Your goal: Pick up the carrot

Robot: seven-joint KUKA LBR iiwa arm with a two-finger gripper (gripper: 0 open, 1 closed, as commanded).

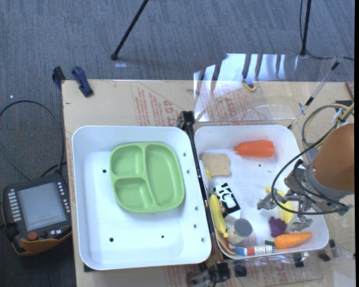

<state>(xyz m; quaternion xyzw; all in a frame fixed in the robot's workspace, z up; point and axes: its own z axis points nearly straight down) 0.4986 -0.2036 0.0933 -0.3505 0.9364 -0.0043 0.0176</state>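
Note:
Two orange carrot-shaped things lie in the right bin. The larger one rests near the far wall. A smaller carrot lies at the near right corner. My gripper hangs over the right side of this bin, just above the smaller carrot and well short of the larger one. Its fingers stand open with nothing held between them. A purple piece and a yellow piece lie partly under it.
The right bin also holds a toast slice, a banana, a black-and-white item, a small can and a tube. A green divided plate sits in the left bin.

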